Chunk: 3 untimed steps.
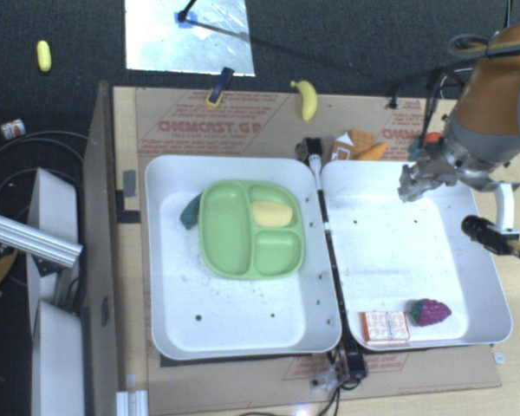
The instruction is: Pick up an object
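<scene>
gripper [413,183]: over right bin's [490,315] far edge, finger state cannot be told | grapes [430,312]: well below gripper, near front wall | box [385,326]: just left of grapes

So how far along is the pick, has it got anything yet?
Nothing looks picked yet. The tool sits over the upper part of the right bin, with no object visible in it. The purple grapes and small red-patterned box lie at that bin's near edge, apart from the tool. Reaching one, grasping and lifting all remain.
</scene>
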Each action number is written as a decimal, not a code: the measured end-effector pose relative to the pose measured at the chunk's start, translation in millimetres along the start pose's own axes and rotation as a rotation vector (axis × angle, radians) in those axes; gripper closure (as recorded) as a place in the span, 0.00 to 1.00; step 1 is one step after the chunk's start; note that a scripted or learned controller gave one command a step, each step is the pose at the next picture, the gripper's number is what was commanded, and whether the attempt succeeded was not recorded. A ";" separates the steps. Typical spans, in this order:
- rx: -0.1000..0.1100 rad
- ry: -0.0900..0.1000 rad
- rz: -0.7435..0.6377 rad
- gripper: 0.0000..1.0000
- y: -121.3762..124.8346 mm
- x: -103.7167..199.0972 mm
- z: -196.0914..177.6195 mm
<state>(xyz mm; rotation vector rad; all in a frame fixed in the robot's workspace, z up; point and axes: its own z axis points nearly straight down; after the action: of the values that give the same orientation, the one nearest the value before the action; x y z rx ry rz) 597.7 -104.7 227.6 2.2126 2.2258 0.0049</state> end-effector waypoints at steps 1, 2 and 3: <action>0.005 0.002 -0.003 1.00 9.7 55.5 45.7; -0.002 0.003 -0.006 1.00 54.2 118.7 42.5; 0.000 0.004 -0.006 1.00 72.6 190.1 42.7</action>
<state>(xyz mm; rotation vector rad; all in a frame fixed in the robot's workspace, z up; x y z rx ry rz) 669.4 85.8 185.3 2.2074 2.2348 0.0089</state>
